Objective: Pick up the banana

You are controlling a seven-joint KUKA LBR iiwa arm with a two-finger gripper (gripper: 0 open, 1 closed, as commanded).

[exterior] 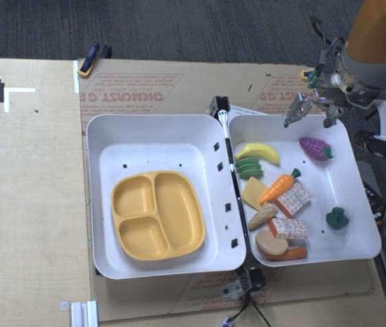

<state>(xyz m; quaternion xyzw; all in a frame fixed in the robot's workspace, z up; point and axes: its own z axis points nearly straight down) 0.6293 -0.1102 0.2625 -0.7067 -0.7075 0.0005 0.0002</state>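
Note:
The yellow banana (260, 153) lies in the right bin (353, 176) near its far left corner, just above a green vegetable (249, 168). My gripper (312, 113) hovers over the far rim of the right bin, to the right of and beyond the banana. Its two fingers are spread apart with nothing between them.
The right bin also holds purple grapes (315, 148), a carrot (277, 187), a cheese wedge (253, 193), a broccoli floret (337, 218) and several other toy foods at the front. A yellow divided plate (157, 214) sits in the left bin (104, 182).

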